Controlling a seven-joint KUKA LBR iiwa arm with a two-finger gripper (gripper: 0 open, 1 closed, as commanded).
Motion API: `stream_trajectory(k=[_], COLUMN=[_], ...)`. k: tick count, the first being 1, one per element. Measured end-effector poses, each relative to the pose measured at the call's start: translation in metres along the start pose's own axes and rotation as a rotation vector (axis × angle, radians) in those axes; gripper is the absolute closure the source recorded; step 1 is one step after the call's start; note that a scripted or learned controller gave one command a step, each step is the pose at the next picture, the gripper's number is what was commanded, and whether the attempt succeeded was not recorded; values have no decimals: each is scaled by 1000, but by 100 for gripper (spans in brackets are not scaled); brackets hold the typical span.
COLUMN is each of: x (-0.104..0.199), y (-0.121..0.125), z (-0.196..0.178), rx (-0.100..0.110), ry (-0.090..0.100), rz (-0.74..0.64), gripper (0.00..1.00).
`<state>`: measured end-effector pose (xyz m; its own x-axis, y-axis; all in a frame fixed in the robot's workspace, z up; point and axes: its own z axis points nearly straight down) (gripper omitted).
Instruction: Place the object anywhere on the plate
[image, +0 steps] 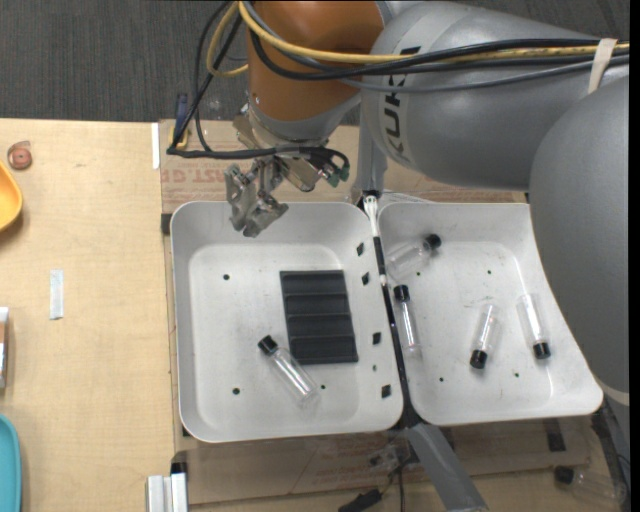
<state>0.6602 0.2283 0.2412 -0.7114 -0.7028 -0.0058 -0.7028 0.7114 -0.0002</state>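
Pale wood bench top (90, 330) carries two shallow white bins side by side. Inside the left bin (200, 400), a clear tube with a black cap (287, 368) lies flat on the floor, slanting from upper left to lower right, cap end uppermost, just beside the lower left corner of the black ribbed plate (318, 316). Tube and plate look close to touching, though I cannot tell whether they meet. That plate sits near the middle of the bin floor, long side running top to bottom. Above the bin's upper left rim hangs the gripper (252, 212), its metal fingers pointing down with nothing between them; the gap looks narrow, yet I cannot tell for sure how the jaws stand. Over it rises the orange band (300, 50) of the grey arm (500, 110), wrapped in cables. Across the right bin (560, 390) several more capped tubes lie scattered, one resting along the divide between both bins (405, 318).
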Motion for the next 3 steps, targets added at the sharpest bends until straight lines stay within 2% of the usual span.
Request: stream_trajectory(k=[1,2,3], x=[5,16,5], y=[-5,4,-5], z=[14,-3,-15], rx=[-1,-2,-1], ry=[1,1,-1], rz=[-268,-502,-596], gripper=[100,100,100])
